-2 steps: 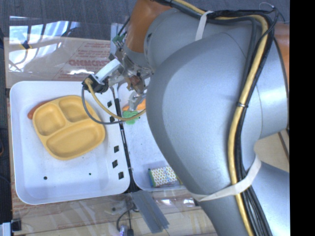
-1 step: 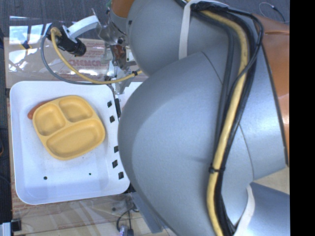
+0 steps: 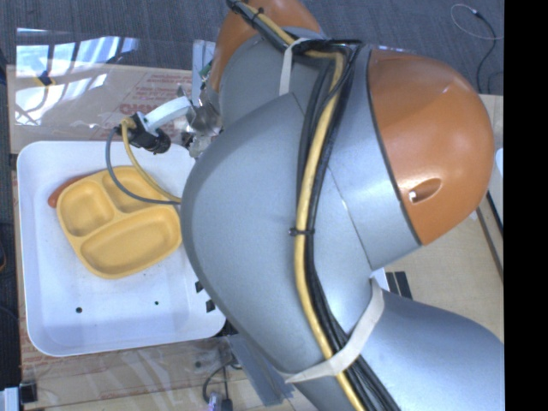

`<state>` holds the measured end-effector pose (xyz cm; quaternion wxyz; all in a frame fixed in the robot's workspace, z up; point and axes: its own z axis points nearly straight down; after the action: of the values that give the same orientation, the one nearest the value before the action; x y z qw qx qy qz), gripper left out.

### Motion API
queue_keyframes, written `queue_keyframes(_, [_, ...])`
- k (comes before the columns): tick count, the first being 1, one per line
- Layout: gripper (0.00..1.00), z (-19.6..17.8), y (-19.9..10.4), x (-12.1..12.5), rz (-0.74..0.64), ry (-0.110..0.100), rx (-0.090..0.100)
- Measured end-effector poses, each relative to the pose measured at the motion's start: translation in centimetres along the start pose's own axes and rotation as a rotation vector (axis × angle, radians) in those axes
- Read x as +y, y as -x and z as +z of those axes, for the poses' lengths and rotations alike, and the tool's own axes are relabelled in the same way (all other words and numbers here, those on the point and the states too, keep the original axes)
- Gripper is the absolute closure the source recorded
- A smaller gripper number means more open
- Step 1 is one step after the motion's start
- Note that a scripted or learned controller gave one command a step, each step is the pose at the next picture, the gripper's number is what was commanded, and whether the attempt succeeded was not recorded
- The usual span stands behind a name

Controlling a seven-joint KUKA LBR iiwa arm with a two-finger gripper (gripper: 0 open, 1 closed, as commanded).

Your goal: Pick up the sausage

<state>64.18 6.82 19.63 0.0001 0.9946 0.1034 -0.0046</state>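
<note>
Wooden surface point(image 3: 128, 375) carries white bin point(image 3: 51, 324); grey carpet point(image 3: 103, 2) beyond at 12 o'clock. Yellow divided tray point(image 3: 116, 221) in bin; sausage point(image 3: 54, 197) peeks at tray's 10 o'clock edge. Arm point(image 3: 342, 229) hides fingers: cannot tell.

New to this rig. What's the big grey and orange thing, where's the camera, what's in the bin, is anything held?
The grey and orange bulk is a KUKA robot arm, reaching in from the right and taking up most of the frame. The single camera is fixed above the bench and looks down at a slant. On the left is a shallow white bin. In it lies a yellow divided plate with three compartments. A reddish sliver at the plate's left edge is probably the sausage, mostly hidden behind the plate. The arm's wrist end, with a yellow cable looping from it, sits over the bin's top edge. I cannot see the gripper clearly enough to say whether anything is held.
</note>
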Motion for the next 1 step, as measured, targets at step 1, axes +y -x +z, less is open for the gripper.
queue_keyframes(1, [0.0, -5.02, -2.22, -8.96, -0.032, 0.0, 0.005])
